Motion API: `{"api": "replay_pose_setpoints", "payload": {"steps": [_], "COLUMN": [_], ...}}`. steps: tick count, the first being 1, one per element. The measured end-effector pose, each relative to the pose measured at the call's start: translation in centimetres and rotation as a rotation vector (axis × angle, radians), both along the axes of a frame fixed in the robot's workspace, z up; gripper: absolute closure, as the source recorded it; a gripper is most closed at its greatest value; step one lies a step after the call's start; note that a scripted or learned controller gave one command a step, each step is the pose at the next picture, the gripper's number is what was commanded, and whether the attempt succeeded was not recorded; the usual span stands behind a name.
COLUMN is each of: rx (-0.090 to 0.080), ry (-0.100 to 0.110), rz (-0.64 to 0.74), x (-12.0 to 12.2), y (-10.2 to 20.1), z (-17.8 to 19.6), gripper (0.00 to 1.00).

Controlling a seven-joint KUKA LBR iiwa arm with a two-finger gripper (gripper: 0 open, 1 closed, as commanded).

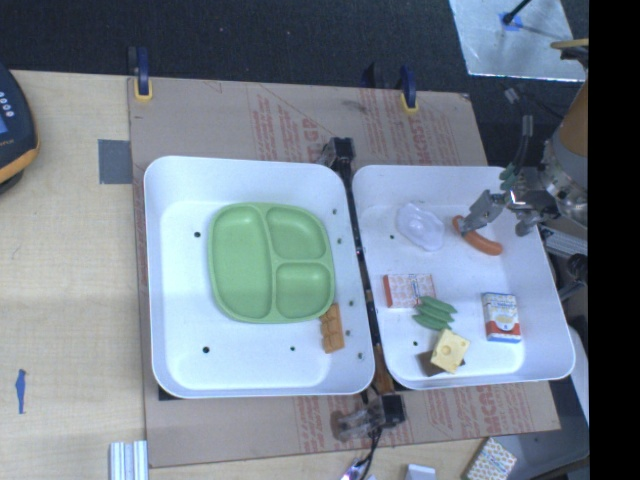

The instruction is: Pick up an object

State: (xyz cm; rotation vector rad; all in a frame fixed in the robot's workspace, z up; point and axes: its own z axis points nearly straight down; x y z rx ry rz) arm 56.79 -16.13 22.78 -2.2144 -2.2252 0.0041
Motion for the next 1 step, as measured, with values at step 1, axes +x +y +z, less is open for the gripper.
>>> {"api": "replay_pose_setpoints", "payload": {"steps": [1], "rx": [-0.003], "ry": [-0.004], "rz": [-0.002], "x": [3.31], "y": [-5.28], "z": [-2.46], "gripper": [0.0]}}
